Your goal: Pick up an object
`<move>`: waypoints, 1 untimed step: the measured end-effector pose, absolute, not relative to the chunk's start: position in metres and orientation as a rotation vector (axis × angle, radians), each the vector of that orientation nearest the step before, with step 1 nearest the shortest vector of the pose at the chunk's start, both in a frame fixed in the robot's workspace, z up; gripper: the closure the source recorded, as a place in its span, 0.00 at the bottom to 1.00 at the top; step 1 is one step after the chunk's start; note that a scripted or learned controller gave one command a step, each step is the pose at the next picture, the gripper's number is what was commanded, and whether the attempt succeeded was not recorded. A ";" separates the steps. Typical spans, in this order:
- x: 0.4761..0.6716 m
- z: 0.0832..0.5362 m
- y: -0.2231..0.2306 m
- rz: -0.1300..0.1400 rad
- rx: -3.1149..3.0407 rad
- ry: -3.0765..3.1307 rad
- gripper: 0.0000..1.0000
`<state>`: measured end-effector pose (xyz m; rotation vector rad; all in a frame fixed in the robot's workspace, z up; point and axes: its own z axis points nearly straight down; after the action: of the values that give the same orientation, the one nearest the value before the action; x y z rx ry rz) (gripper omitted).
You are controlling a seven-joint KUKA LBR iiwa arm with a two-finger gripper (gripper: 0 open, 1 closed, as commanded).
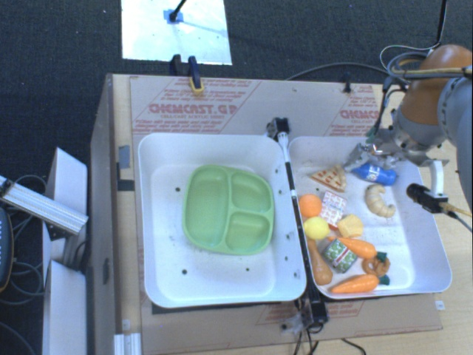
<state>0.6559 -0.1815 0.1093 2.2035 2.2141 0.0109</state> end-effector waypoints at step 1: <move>0.669 0.085 -0.196 0.001 2.215 2.224 0.00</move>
<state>0.6691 -0.1962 0.0851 2.2154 2.2237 0.0015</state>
